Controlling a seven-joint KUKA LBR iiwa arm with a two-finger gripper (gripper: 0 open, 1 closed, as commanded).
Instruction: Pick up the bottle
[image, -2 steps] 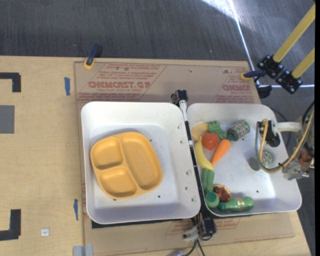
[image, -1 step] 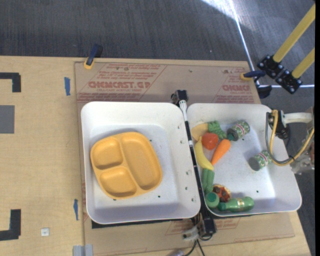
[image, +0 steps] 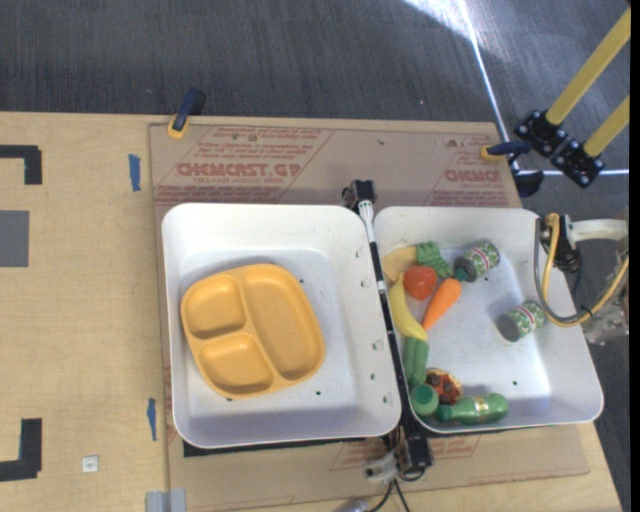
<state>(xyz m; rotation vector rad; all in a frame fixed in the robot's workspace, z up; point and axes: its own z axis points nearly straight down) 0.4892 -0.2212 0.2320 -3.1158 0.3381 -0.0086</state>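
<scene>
The bottle (image: 468, 408) is green with a yellowish label near its right end. It lies on its side along the front wall of the right bin (image: 560, 375), pointing left-right. A green round piece (image: 424, 399) sits at its left end, touching it. A small red and orange toy (image: 441, 382) rests just behind the bottle.
In the right bin lie a banana (image: 403, 308), a tomato (image: 420, 281), a carrot (image: 442, 302), green vegetables (image: 430, 255) and two small cans (image: 478, 260) (image: 524, 320). The left bin (image: 190, 225) holds a yellow divided plate (image: 252, 328). Cables (image: 552, 280) hang at the right bin's right wall.
</scene>
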